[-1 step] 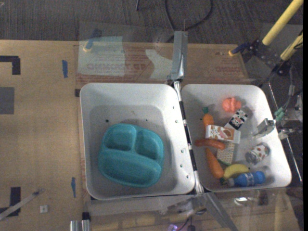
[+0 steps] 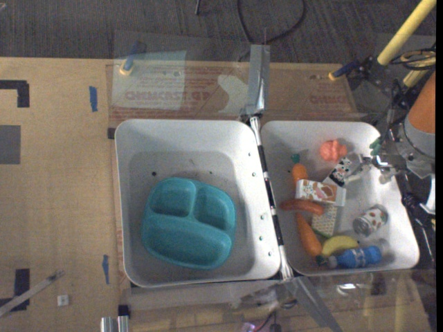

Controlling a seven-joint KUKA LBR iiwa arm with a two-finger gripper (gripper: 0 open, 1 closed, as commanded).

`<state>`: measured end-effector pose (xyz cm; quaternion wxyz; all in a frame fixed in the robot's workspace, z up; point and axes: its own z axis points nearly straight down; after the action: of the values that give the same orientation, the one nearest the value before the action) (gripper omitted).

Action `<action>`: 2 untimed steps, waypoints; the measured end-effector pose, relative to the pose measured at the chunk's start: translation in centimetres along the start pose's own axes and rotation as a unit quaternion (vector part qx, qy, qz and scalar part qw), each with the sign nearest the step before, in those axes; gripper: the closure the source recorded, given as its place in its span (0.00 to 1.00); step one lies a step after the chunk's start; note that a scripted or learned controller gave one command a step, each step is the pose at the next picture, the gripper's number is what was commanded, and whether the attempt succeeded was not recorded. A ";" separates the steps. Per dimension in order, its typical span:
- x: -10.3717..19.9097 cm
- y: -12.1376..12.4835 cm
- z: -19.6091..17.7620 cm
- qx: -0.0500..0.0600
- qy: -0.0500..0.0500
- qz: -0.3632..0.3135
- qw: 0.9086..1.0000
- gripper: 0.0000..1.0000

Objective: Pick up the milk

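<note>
Milk (image 2: 340, 171) lies tilted in the right bin (image 2: 408, 244), at its 12 o'clock; the claw (image 2: 379, 162), state untellable, should be centred over it.

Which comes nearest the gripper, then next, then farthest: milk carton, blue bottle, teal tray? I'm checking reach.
1. Milk carton, right bin, just left of the gripper.
2. Blue bottle, right bin's near edge.
3. Teal tray, left bin.

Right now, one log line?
end effector: at cow-print milk carton, right white bin | grasp: unconfirmed | teal divided tray: left bin
</note>
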<state>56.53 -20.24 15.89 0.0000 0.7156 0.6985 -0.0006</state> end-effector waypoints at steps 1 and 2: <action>2.7 1.4 7.1 -0.003 -0.001 -0.076 0.997 0.00; 8.5 -1.4 7.0 -0.004 0.000 0.034 0.999 0.00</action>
<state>55.33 -11.68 8.88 0.0024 0.7392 0.6734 0.0024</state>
